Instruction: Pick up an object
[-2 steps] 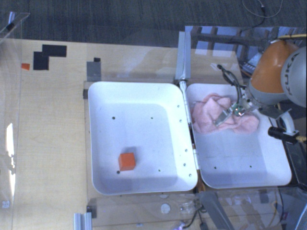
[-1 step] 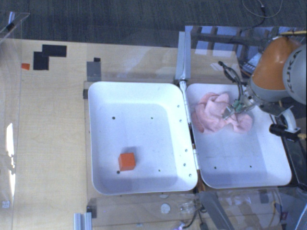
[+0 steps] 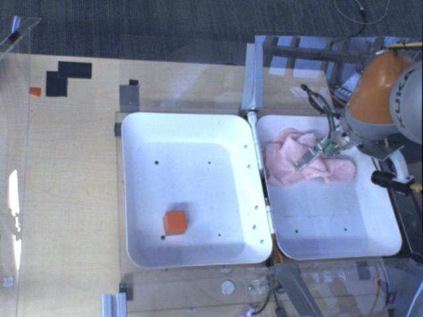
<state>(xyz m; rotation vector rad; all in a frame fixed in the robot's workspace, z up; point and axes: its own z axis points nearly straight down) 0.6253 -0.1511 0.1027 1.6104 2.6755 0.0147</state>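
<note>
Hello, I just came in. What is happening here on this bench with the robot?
A grey arm with an orange band reaches in from the right and has its gripper down on a crumpled pink cloth in the right bin. Whether it has caught the cloth is unclear. An orange block lies alone in the left bin.

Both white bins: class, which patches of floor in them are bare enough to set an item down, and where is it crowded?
Left bin: bare all around the orange block near its front edge. Right bin: its front half is free, in front of the pink cloth. Its back half is crowded by the cloth, with the gripper over it.
</note>
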